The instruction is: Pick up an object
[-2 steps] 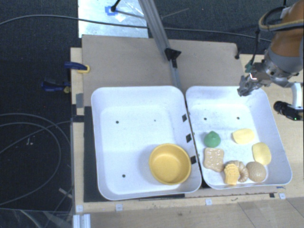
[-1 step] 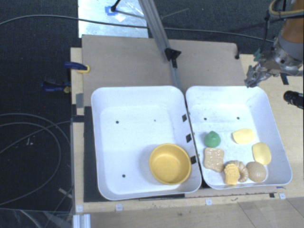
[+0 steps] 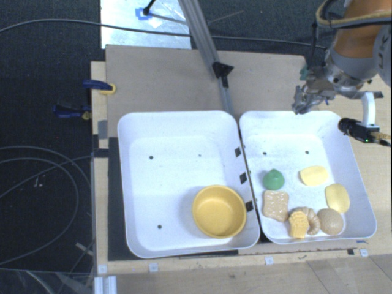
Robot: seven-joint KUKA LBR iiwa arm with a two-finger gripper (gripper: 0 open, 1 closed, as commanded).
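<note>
My gripper [image 3: 301, 107] hangs over the far rim of the right bin [image 3: 288, 141], above and apart from everything in it. In that bin's near half lie a green round piece [image 3: 274, 179], a pale yellow block [image 3: 313, 176], a yellow oval [image 3: 337, 197], a tan cracker-like square [image 3: 275, 204], a yellow corn piece [image 3: 299, 225] and a tan round lump [image 3: 331, 222]. A yellow bowl [image 3: 219, 211] sits in the left bin [image 3: 171, 158], near its front right corner.
A grey metal pole [image 3: 205, 38] slants across the bench behind the bins. Blue and yellow clamps [image 3: 92, 97] grip the bench's left edge. Cables trail over the dark floor at left.
</note>
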